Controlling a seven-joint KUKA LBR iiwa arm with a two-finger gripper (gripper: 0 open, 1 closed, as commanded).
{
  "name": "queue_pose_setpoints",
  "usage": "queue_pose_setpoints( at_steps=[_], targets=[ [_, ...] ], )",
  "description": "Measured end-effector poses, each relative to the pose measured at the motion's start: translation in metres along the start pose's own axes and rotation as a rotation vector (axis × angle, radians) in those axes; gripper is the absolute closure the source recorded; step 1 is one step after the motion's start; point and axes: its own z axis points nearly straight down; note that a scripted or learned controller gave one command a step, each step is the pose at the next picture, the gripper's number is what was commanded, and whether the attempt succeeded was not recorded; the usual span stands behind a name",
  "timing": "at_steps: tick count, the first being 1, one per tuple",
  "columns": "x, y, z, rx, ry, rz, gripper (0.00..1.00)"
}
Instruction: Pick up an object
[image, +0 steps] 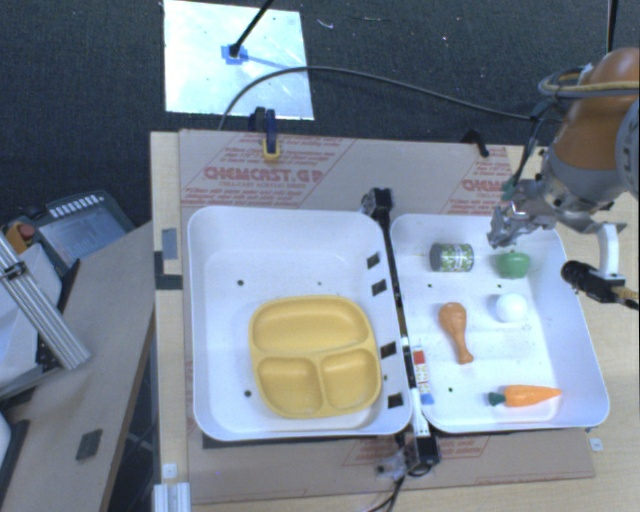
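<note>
The right bin holds a small green-labelled can lying on its side, a green round fruit, a white ball, a tan drumstick and an orange carrot. My gripper hangs at the bin's far edge, just above and left of the green fruit, right of the can. I see nothing between its fingers.
The left bin bears a yellow divided plate. A black divider strip runs between the bins. A black cable crosses behind the bench, and a grey device sits at the left.
</note>
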Motion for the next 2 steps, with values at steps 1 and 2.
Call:
queue_pose_setpoints(
  at_steps=[1,2],
  targets=[
    [0.000,0.002,-0.042,0.001,0.000,-0.002,1.00],
    [0.048,0.005,-0.030,0.005,0.003,-0.007,1.00]
  ],
)
